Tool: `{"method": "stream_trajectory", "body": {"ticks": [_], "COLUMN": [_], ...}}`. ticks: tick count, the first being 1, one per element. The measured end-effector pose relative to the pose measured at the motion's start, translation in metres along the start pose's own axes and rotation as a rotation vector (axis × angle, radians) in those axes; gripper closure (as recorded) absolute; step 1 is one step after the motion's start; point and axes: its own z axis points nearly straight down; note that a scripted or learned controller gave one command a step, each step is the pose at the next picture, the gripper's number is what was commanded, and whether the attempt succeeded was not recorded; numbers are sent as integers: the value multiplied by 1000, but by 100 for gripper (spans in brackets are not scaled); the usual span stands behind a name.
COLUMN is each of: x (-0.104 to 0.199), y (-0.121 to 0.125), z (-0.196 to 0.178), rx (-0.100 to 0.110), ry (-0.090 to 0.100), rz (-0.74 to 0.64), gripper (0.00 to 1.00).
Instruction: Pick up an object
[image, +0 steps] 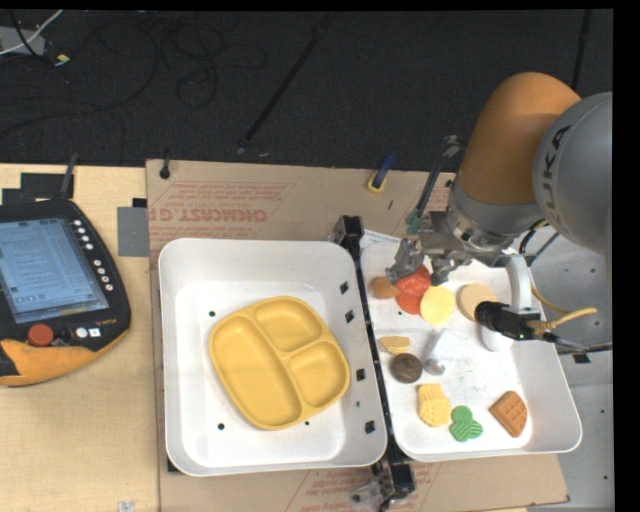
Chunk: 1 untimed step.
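Note:
My gripper (418, 270) is low over the back left part of the right bin (560, 420), right above a red toy food piece (411, 295). Touching that red piece are a small brown round piece (383, 288) on its left and a pale yellow disc (437, 306) on its right. A cream round piece (476, 298) lies further right. Whether the red piece is between the fingers is hidden by the wrist.
Nearer the front of the right bin lie a yellow slice (395, 343), a dark brown round piece (405, 368), a yellow ridged piece (433, 405), a green piece (465, 426) and an orange waffle (509, 413). The left bin (185, 300) holds a yellow divided plate (279, 360). A teach pendant (55, 290) lies far left.

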Motion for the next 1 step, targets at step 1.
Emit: {"method": "stream_trajectory", "body": {"ticks": [1], "x": [52], "y": [-3], "z": [20], "rx": [2], "ry": [0], "rz": [0], "gripper": [100]}}
